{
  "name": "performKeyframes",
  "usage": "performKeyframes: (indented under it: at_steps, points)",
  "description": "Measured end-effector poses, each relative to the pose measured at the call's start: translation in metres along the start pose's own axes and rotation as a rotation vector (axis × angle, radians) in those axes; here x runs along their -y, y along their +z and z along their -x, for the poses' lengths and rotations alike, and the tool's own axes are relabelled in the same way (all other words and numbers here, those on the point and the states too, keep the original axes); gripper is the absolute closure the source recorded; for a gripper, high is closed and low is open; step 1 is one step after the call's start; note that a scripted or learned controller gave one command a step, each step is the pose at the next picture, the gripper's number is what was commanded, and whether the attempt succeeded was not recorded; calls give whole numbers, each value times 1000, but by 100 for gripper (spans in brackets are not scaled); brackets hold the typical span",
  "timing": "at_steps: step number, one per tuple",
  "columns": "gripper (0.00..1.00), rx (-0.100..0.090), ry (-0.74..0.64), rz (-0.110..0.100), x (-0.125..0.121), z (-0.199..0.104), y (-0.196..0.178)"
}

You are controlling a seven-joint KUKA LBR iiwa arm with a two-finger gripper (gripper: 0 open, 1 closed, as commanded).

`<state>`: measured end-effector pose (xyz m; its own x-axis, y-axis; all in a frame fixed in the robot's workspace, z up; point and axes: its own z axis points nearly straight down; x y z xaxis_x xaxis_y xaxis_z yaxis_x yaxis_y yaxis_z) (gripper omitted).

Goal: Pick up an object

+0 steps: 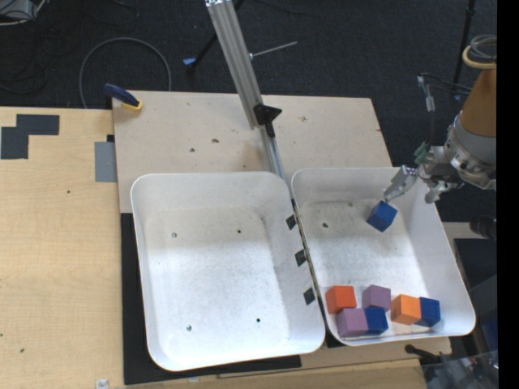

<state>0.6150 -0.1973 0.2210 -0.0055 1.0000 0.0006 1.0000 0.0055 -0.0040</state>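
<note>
We see the small blue cube [382,215] tilted in the right white bin [454,274], just below and left of our grey arm's jaws [415,183], and we cannot tell whether they grip it

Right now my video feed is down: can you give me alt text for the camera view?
The gripper hangs over the right bin with a blue cube just below its fingers, possibly pinched at one corner. Six more blocks, orange, purple and blue, cluster at that bin's near edge beside the left bin.
</note>
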Motion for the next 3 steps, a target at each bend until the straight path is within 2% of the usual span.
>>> performKeyframes:
  at_steps: [1,2,3]
  points:
    - [0,0,6,4,-2,12,132]
    - [0,0,2,4,-28,-10,130]
    - [100,0,1,0,-26,-9,121]
